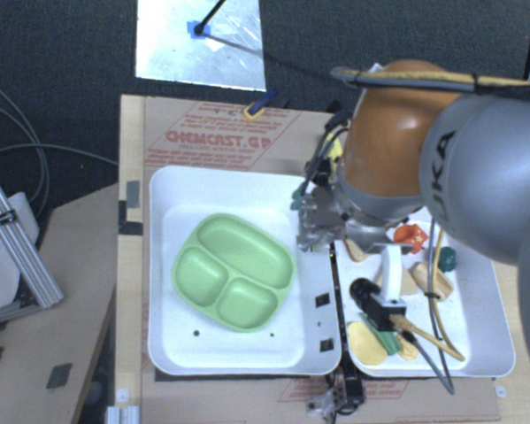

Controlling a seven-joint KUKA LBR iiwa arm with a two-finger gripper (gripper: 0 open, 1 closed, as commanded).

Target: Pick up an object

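Camera view shows you the gripper (313, 222) hanging right over the wall between the two bins, a bit toward the far side. You cannot tell if it is wide or narrow, because the big grey arm hides it from above. You can see nothing held in it.

Your closest thing is the green plate (233, 271). It lies flat in the left bin (157, 245), just beside the gripper, to its left and a little nearer the front. Its near rim is the part closest to you. The plate is about as wide as it is long, so no side looks much easier to grab.

The small things sit on the other side, in the right bin (497, 343): an orange piece (412, 235), a teal piece (446, 258) and a wooden spoon (431, 335). The arm covers part of that bin, so I think the plate rim is your clearer way to go.
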